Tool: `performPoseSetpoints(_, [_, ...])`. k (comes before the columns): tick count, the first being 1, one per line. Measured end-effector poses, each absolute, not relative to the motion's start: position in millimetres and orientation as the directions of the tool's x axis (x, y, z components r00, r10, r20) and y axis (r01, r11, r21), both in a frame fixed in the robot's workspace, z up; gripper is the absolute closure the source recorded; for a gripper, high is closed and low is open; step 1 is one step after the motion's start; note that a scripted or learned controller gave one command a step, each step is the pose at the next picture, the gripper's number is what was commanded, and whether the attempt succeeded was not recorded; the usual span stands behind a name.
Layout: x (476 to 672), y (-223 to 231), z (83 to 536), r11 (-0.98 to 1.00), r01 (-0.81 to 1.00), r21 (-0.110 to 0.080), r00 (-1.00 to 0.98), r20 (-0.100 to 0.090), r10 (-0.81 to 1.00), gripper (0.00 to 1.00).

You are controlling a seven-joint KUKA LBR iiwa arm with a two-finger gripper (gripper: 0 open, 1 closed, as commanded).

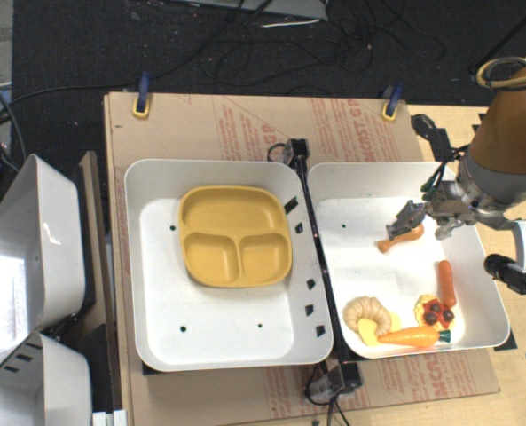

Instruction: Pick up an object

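My end effector point(425, 220) sits at right of frame, fingers spread beside the small orange carrot-shaped toy point(399, 238), gripping nothing; I judge it positioned for grasping.

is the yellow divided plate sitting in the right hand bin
No, the yellow divided plate lies in the left bin.

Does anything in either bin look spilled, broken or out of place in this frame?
Nothing stands out. The yellow divided plate sits flat in the left bin. In the right bin, the toy foods lie loose, one small orange piece below the end effector.
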State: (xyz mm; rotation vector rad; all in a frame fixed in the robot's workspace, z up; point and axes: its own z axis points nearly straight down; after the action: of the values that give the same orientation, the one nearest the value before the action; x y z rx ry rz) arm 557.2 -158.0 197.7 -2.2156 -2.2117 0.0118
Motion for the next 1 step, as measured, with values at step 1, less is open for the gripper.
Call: performPoseSetpoints(1, [560.4, -157.7, 204.5, 0.001, 1.0, 0.0, -0.001, 0.0, 1.0, 0.0])
